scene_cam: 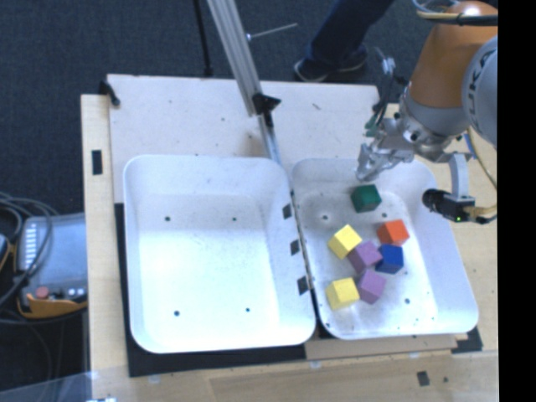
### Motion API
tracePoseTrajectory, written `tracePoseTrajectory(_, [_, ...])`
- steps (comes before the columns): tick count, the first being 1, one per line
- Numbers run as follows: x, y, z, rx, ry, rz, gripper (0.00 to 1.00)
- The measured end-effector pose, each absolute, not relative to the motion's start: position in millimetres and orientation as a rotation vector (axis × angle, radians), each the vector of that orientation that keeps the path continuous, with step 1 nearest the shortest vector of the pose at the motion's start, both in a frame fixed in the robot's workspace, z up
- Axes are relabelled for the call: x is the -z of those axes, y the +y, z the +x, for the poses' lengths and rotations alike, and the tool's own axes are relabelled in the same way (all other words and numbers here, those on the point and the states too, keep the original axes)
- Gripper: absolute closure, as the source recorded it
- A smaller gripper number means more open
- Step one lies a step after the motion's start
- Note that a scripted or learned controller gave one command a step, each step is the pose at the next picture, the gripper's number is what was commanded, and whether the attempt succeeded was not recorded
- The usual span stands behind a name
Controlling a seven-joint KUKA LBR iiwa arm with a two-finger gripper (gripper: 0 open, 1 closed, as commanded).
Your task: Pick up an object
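The right bin [440,296] holds several small blocks. A green block [365,198] lies near its far side. Below it are an orange block [392,232], a blue block [390,258], two yellow blocks [344,242] [342,293] and two purple blocks [364,255] [372,286]. My gripper [367,171] hangs just above and behind the green block, its tips close together with nothing between them. The arm with its orange band [448,57] reaches in from the upper right.
The left bin [209,254] lies beside the right one. A slanted metal rail [237,53] rises behind the bins. A black part [448,203] juts over the right bin's right rim. A person's leg [352,15] stands beyond the bench.
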State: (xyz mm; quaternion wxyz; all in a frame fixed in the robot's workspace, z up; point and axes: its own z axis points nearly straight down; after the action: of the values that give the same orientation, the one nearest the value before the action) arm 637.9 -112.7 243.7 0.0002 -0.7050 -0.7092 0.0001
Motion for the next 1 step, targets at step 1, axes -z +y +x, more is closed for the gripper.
tracePoseTrajectory(1, [-234.1, -55.8, 631.8, 0.0, -2.228, -2.213, 1.0])
